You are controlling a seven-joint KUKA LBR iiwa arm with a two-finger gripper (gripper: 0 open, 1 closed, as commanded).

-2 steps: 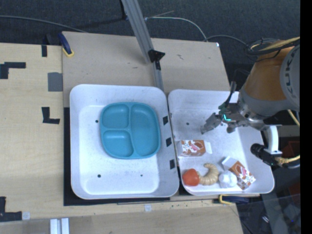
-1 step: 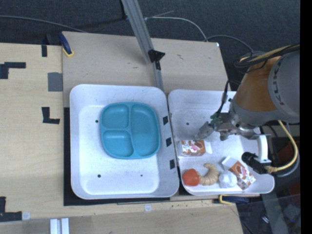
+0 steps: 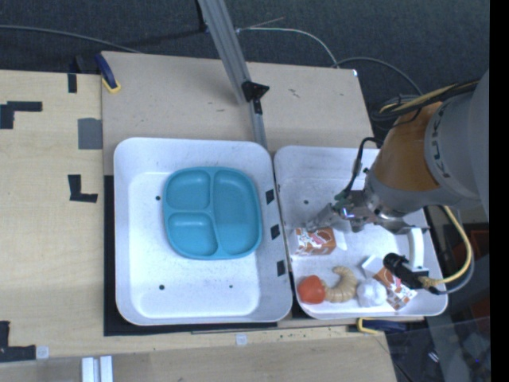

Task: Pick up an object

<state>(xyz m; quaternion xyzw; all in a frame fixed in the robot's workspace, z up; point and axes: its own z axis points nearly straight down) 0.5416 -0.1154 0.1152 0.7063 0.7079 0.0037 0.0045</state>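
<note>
Just beside hand [image 3: 324,218], orange-and-white packet [image 3: 314,241] lies flat.

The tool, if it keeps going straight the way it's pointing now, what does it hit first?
Probably the small orange-and-white packet in the right bin: the tool angles down-left right above it. Depth is unclear from this single view.

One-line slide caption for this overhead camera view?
KUKA arm's claw poised over a small orange-and-white packet in the right bin; a teal divided plate sits in the left bin.
</note>
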